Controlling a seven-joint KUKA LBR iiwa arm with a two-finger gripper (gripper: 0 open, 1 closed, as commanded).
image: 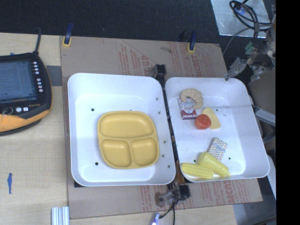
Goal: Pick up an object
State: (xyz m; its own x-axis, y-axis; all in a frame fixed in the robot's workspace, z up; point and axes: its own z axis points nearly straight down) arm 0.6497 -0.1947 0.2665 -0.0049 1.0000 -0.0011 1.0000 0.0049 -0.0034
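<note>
The right bin holds several small items. A round tan cookie lies at its back left, with a red-and-white packet just in front of it. A red tomato rests against a yellow wedge near the middle. Toward the front lie a small patterned packet and two yellow corn cobs. My gripper hangs above the bin's back right corner, apart from every item, and nothing shows in it.
The left bin carries a yellow divided plate. A tablet-like pendant lies on the bench at far left. Cables hang at the top right by the arm. Clamps hold the cardboard underlay at the back.
</note>
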